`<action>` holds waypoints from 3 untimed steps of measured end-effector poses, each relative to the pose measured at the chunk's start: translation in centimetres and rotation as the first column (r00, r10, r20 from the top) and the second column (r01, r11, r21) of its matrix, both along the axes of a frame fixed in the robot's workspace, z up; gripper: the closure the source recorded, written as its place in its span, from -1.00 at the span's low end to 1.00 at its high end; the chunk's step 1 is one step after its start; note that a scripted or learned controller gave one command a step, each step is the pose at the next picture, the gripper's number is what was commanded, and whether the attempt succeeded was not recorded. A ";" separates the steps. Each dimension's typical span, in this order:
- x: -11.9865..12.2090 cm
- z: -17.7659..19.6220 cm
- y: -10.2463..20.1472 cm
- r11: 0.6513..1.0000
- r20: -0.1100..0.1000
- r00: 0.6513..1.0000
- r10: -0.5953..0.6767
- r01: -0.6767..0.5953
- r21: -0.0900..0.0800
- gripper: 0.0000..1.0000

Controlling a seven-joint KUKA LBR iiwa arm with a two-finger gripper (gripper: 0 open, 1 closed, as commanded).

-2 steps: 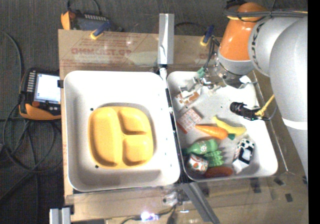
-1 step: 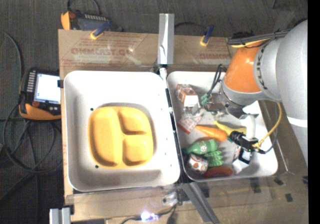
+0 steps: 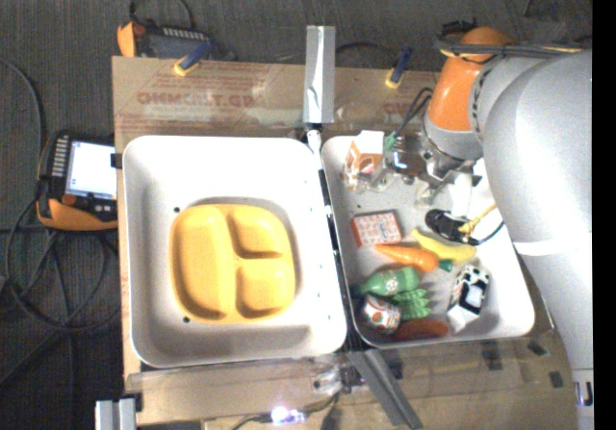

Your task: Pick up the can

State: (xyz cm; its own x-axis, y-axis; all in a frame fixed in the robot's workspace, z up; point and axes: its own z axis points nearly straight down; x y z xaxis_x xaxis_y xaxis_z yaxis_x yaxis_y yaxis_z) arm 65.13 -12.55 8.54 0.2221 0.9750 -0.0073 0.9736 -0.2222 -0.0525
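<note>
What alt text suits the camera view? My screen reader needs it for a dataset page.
A grey robot arm's end effector reaches into the right white bin, above a small can, an orange carrot and other toys. The left white bin holds a yellow divided plastic tray.

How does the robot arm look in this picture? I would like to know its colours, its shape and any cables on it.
The arm is a thick, rounded tube, light grey and smooth, with an orange band above the wrist. Below the band sits a smaller grey and metallic gripper assembly. Thin dark cables run beside the wrist near the band. No lettering or markings can be read on it.
</note>
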 end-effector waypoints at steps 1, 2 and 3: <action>0.1 -0.8 -2.2 0.987 -0.053 0.986 -0.158 0.159 0.016 -1.00; -2.3 -0.3 -7.3 0.965 0.016 0.965 -0.263 0.263 0.008 -1.00; -1.1 -0.9 -7.0 0.813 -0.081 0.809 -0.582 0.579 -0.054 -1.00</action>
State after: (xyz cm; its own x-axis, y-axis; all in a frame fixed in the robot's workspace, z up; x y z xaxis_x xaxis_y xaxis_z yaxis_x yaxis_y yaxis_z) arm 64.05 -19.59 7.64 0.7437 0.6639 -0.0782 0.6543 -0.7469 -0.1189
